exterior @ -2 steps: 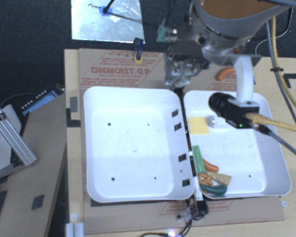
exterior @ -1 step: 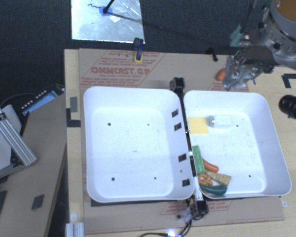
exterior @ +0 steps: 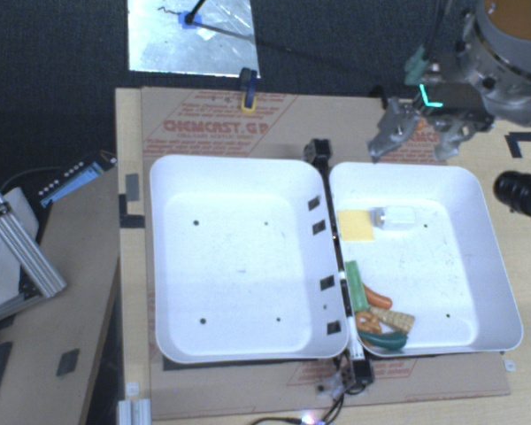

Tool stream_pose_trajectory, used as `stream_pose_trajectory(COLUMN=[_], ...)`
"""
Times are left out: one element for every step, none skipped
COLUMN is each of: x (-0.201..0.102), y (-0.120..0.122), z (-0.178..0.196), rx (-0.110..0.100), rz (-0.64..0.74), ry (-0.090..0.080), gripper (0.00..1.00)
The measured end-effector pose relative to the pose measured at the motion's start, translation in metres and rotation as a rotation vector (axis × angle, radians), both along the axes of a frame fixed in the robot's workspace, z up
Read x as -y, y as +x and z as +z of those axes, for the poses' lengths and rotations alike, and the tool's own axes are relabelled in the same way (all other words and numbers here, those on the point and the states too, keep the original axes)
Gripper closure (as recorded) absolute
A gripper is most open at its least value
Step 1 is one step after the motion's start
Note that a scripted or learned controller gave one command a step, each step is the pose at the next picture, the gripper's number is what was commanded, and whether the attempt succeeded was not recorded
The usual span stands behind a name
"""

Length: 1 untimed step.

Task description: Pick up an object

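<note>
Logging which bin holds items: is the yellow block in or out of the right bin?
In. The yellow block lies on the right bin floor near its left wall.

Robotics lab test bench

2 shallow white bins (exterior: 239, 264) sit clipped together on a printed cardboard sheet (exterior: 217, 122) over a wooden bench (exterior: 66, 273), with aluminium framing (exterior: 13, 246), a taped foil square (exterior: 193, 23) and loose cables (exterior: 327, 60) on dark carpet (exterior: 53, 60).

Two shallow white plastic bins side by side: left bin (exterior: 239, 255), right bin (exterior: 460, 264) holding yellow square sponge (exterior: 355, 226) beside clear small bottle (exterior: 396, 217); green stick (exterior: 356, 286) nearer front-left corner.
</note>
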<state>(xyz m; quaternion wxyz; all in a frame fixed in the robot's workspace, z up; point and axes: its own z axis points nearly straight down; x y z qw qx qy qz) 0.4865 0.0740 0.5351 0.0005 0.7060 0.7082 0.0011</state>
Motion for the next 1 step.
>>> stream_pose_trajectory(x=[-0.0002], y=[0.0005], z=[0.0116], rx=[0.003], rz=[0.003], ry=[0.001], gripper=[1.00])
